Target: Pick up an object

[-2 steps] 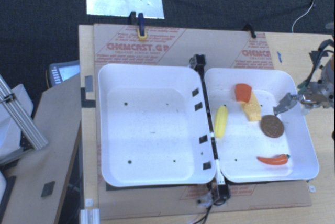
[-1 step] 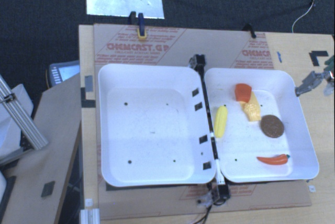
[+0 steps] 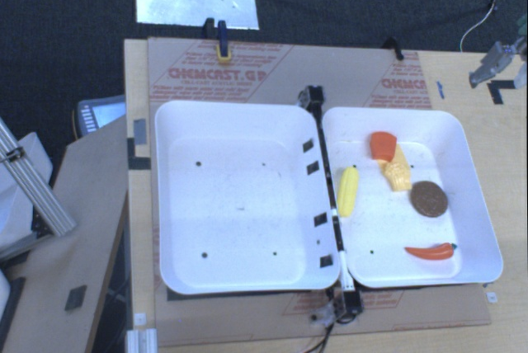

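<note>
**Five objects in the right bin, gripper off at the far right edge**

Nearest to us, at the front edge of the bench [image 3: 247, 318], we see a small cluster of clips and wires where the two bins meet. Just behind it sit the two shallow white bins, side by side and touching along a dark hinged seam. In the left bin [image 3: 177, 261] we see only a few small dark dots on its floor.

The right bin [image 3: 478, 261] holds all the objects. Closest to us lies a red-orange chili pepper [image 3: 429, 251], stretched sideways near the front wall. Behind it we find a round brown disc [image 3: 429, 199], and just beside that, to its left and a little further back, a pale yellow chunk [image 3: 398, 171]. An orange-red piece [image 3: 382, 145] touches the far end of that chunk. A yellow corn-like piece [image 3: 348, 190] lies apart from these, close to the seam.

Further back, a cardboard sheet [image 3: 247, 72] with red lettering runs under both bins. At the far right edge, well apart from the bins, we glimpse the gripper [image 3: 502, 67]; we cannot tell how it is set.
</note>
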Available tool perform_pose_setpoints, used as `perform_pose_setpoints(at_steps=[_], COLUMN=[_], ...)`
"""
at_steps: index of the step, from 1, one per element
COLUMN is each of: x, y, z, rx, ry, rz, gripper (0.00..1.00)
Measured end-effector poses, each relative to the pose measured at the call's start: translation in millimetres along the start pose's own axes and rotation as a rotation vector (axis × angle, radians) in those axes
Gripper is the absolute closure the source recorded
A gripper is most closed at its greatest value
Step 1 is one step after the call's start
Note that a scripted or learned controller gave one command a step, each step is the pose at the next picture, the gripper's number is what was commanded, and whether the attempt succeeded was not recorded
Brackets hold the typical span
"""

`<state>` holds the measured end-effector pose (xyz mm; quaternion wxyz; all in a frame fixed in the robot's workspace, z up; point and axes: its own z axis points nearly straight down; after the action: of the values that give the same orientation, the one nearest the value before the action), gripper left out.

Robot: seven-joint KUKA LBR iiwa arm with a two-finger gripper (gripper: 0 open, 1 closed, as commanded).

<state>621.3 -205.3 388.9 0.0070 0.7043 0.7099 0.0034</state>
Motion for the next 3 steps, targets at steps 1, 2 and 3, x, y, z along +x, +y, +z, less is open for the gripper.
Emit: perform_pose_setpoints(at_steps=[1,2,3], x=[-2,2,-1], y=[-10,-67,-99], z=[-76,-153,-148], rx=[0.003,0.003,0.012], ry=[0.001,0.001,0.004], rz=[0.003,0.007,0.007], gripper=[0.00,0.00,0.00])
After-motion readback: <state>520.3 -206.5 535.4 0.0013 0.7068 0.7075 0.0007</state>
